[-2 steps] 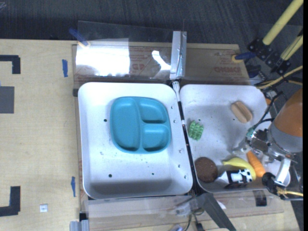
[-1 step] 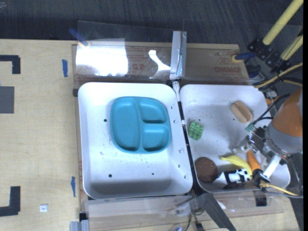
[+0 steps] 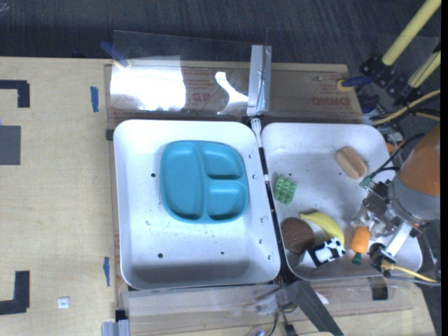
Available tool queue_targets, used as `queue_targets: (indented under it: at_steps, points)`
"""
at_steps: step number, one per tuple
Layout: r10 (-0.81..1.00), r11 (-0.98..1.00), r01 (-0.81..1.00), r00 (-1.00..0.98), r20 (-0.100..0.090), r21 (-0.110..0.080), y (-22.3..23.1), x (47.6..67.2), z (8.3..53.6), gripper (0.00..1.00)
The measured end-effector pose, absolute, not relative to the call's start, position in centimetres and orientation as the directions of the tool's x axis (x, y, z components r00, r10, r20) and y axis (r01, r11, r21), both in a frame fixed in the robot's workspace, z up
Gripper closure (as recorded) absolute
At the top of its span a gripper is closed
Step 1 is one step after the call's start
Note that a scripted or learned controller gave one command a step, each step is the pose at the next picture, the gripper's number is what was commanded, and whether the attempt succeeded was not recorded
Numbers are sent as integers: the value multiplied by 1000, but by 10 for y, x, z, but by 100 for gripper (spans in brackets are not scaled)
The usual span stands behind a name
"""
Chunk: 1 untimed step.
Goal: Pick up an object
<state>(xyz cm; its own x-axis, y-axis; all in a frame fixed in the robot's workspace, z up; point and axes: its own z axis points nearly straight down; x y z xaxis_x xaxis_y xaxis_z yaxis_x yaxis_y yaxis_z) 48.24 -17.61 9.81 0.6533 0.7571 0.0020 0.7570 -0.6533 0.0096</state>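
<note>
Nearest you, along the front edge of the right bin (image 3: pixel 308 140), you have a tight cluster of things. A black-and-white toy (image 3: pixel 327 251) lies against the front wall, with a brown rounded object (image 3: pixel 297 235) just to its left, close to the front-left corner. A yellow banana (image 3: pixel 323 222) curves over both, touching or nearly touching the brown one. Just right of the toy sits a small orange carrot (image 3: pixel 360 240) with a green end pointing toward the front wall.

The gripper (image 3: pixel 378 238) hangs at the bin's right edge, just beside the carrot. You cannot tell from this view whether its fingers are spread or closed, and nothing visibly sits between them. Behind it the grey arm with its orange band (image 3: pixel 425 165) fills the bin's right side.

Further back, a small green ridged piece (image 3: pixel 284 189) lies next to the left wall of the right bin, about midway along it. Toward the far right corner you will see a tan bread-like piece (image 3: pixel 351 162), well apart from the front cluster.

In the left bin (image 3: pixel 133 201), a blue divided tray (image 3: pixel 204 180) rests flat around the middle, a little toward the far edge.

Beyond both bins, a sheet of clear plastic (image 3: pixel 175 82) lies over brown cardboard, and yellow rods (image 3: pixel 413 23) stand at the far right.
</note>
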Motion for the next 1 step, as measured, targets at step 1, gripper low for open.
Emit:
queue_targets:
  at_steps: [1]
  points:
    - [619, -785, 619, 785, 2, 0, -120, 510, 202, 100]
